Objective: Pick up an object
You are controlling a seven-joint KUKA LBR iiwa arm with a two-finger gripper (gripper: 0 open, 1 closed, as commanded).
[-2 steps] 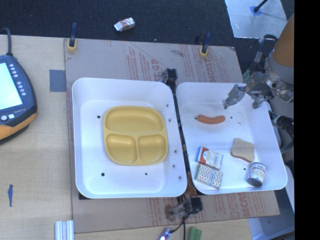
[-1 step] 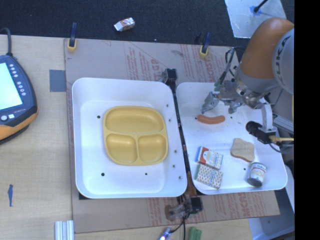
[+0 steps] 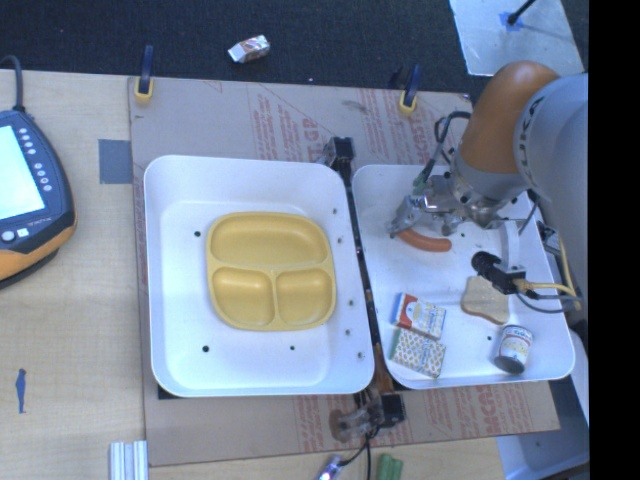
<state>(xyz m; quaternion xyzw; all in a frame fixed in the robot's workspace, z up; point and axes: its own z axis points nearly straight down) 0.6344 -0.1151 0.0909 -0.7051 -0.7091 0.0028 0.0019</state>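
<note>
Grey wrist housing is blocking the gripper [image 3: 432, 218], so its grip state cannot be told. Beneath it, a reddish-orange hot dog [image 3: 421, 239] is lying flat in the right bin [image 3: 380, 268].

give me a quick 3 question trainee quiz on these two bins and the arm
1. True or false: the yellow three-compartment plastic tray lies in the left white bin.
2. Which item lies nearest the gripper? A) the small round tin can B) the reddish-orange toy hot dog C) the tan toast-shaped piece
3. Fill in: the two small printed boxes lie near the ___ edge of the right white bin.

Key
1. True
2. B, just below the gripper in the camera view
3. Left, one above the other
</note>
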